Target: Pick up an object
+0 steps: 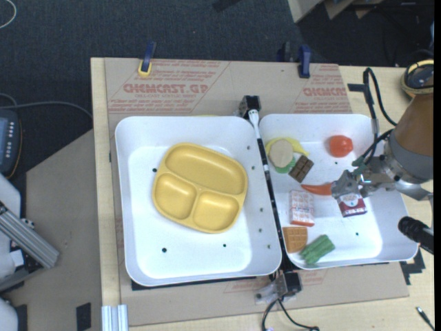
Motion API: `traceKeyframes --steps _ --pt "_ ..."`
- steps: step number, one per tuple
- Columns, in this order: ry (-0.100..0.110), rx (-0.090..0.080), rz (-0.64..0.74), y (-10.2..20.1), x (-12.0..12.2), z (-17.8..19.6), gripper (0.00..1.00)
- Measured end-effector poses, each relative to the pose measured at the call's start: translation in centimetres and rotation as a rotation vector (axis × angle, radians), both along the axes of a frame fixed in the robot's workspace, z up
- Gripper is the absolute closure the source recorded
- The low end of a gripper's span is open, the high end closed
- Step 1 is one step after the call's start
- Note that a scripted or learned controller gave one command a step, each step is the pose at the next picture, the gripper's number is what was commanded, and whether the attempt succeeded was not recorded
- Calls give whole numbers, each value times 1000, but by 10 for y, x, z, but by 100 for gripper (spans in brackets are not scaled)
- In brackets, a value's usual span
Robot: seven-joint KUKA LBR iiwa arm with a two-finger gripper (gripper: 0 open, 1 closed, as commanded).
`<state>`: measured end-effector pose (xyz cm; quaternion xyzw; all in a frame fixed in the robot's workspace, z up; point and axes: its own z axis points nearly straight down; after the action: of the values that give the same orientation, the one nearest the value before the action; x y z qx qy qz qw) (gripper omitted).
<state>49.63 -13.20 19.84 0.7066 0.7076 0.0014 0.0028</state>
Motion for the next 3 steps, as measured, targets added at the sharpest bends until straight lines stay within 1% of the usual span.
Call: traceKeyframes --steps 1,2,3 --pt "1 0 0 0 1 28 100" --pt "3 1 4 42 28 18 100" --pt "3 3 6 97 56 20 100"
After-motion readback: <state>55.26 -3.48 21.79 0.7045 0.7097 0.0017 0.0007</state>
